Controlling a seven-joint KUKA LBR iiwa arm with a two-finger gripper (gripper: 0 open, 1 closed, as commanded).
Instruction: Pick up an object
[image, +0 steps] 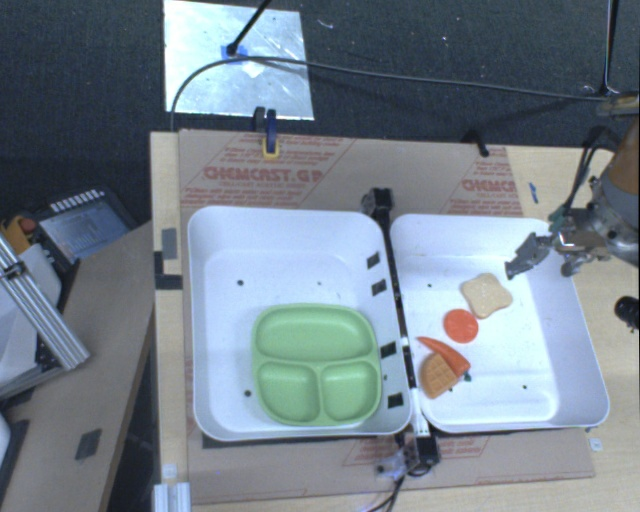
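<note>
Two white bins sit side by side on the bench: the left bin (215, 260) carries one green divided plate (316, 362) with three compartments, and the right bin (570, 385) carries four small food pieces. I take the right bin as my landmark. Counted within it: one pale slice of toast (486, 295) near its middle, one round orange-red disc (460, 325) just beside the toast on the side toward the left bin, one orange-red chili-shaped piece (444, 351) nearer the front edge, and one tan bread-like piece (437, 375) touching that chili piece, close to the wall shared with the left bin.

My pincer (528, 257) hangs over the back right part of that bin, above its floor, with nothing between its fingers. Whether those fingers are spread or pressed together I cannot tell from this slant. The toast lies nearest my pincer, a little forward of it and toward the left bin, apart from it; the other three pieces lie farther off the same way.
</note>
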